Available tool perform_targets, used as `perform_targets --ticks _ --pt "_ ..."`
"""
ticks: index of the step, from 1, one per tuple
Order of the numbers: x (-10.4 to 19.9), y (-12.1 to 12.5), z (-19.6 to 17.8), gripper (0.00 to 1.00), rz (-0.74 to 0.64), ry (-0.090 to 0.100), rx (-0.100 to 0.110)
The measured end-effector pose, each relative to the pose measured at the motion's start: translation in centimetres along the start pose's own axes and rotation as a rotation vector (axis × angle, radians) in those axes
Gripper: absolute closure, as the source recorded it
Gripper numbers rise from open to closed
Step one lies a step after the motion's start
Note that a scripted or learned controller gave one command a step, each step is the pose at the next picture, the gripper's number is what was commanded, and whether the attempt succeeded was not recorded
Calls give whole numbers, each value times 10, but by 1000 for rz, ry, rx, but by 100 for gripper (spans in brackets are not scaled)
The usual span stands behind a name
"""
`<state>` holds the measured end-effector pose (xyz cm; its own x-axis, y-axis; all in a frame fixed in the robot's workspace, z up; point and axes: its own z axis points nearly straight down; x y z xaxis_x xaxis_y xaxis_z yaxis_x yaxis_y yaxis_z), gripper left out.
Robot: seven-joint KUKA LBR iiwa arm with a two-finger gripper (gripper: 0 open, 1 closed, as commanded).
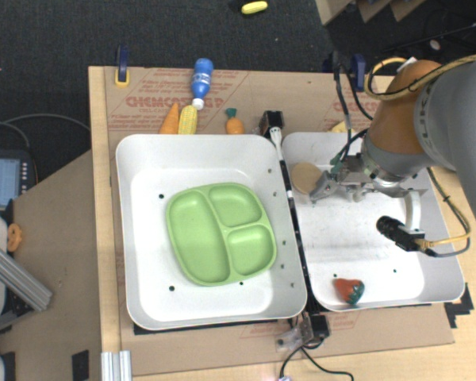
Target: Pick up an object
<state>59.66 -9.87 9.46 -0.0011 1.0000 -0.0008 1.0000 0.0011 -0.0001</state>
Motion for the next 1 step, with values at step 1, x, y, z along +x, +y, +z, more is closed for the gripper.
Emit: perform_targets --ticks 1 --pt "0 0 -10 100 0 -1 -3"
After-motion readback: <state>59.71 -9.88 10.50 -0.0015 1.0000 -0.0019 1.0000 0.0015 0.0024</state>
